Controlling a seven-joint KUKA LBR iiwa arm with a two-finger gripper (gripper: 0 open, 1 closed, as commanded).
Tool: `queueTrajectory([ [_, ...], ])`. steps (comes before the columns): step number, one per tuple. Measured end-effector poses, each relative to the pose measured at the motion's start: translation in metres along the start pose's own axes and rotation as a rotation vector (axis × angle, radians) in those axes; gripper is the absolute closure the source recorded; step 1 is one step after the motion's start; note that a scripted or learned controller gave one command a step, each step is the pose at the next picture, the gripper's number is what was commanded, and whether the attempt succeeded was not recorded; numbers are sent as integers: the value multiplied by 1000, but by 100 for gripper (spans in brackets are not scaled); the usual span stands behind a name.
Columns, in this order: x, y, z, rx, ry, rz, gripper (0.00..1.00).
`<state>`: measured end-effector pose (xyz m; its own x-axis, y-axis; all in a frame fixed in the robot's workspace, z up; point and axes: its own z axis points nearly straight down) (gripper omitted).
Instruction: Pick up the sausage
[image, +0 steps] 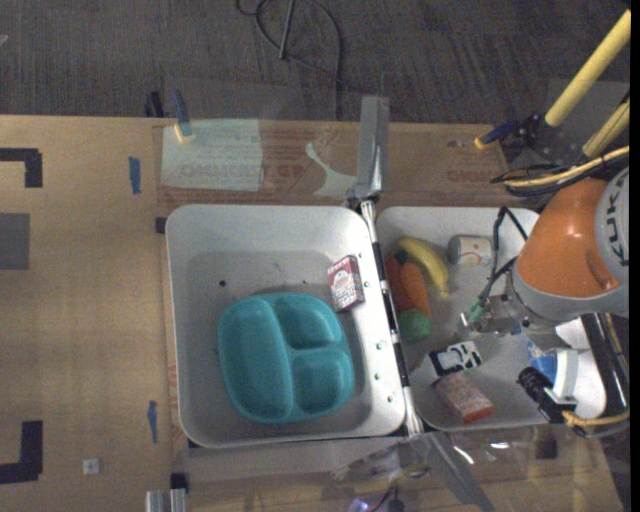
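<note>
Single fixed camera above bench, looking down at slant on both bins, moderately far.

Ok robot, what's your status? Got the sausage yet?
Gripper over right bin. Sausage probably the brown piece left of carrot, apart from gripper. Carrot and banana crowd it.

sausage | reddish-brown (partly hidden) | right bin, left wall, touching carrot
</note>
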<state>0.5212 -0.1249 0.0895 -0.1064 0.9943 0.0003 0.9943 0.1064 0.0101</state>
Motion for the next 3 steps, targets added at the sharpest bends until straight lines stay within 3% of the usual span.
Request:
queueTrajectory([
  [1,0,0,1,0,-1,0,0],
  [2,-3,0,-10,-4,-6,4,100],
  [3,-3,0,-10,-4,-6,4,0],
])
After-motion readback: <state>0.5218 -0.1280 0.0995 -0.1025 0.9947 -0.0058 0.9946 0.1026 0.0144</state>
